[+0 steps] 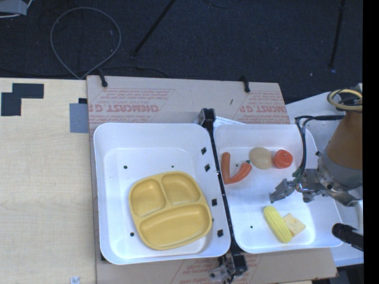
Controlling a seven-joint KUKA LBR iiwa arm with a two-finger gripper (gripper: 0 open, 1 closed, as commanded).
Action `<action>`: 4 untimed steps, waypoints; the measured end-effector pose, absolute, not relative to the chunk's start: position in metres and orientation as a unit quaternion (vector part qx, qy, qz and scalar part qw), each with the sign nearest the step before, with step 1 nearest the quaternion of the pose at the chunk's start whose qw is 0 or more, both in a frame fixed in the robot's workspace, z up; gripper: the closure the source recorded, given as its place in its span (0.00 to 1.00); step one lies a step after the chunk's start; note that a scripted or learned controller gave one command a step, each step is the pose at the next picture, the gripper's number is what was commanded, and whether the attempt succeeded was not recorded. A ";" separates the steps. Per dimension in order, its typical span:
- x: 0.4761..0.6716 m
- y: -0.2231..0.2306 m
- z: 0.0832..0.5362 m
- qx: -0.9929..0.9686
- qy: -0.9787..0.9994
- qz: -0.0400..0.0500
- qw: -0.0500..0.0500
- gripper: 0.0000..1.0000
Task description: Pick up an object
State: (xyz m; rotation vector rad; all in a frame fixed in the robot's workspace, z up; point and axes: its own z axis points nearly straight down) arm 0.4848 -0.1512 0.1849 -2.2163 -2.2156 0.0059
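Two shallow white plastic bins are seen side by side on the counter; the left bin carries a yellow three-compartment plastic tray. "CHEMCRZT" can be read, inverted, on the far cardboard sheet. In the right bin, near the front, a yellow toy corn cob is judged light, stiff and slippery, best gripped across its middle. Whether the tool is open cannot be told.

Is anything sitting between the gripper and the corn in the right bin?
Nothing visible does. The gripper is over the right bin, just above the corn, with bare white bin floor between them. The cheese wedge touches the corn's right side, away from the gripper's path.
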 end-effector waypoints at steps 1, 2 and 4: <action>0.483 -0.145 0.122 -0.707 -0.707 0.002 0.005 0.00; 0.484 -0.147 0.135 -0.709 -0.705 0.001 0.003 1.00; 0.491 -0.138 0.229 -0.707 -0.708 -0.001 -0.001 1.00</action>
